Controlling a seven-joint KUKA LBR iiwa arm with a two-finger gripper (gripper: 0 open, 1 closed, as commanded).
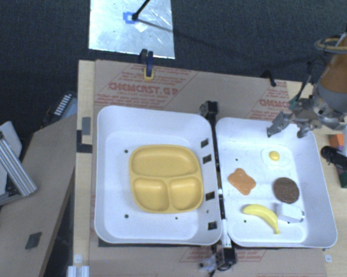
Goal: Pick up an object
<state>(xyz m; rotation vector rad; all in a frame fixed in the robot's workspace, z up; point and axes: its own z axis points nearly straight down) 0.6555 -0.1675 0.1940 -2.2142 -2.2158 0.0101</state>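
The gripper [288, 128] hangs over the far edge of the right bin [320, 191], its two fingers spread apart with nothing between them. In that bin lie a fried egg [274, 156], an orange cracker-like piece [242, 181], a round brown patty [286, 190] and a banana [262, 216] (beside a small white block [290, 213]). The left bin [109, 178] holds a yellow divided plate [165, 178].

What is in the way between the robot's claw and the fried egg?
Nothing visible. The gripper hangs open over the far edge of the right bin, and the fried egg lies just in front of it on bare white floor. The orange piece, brown patty and banana lie nearer the camera.
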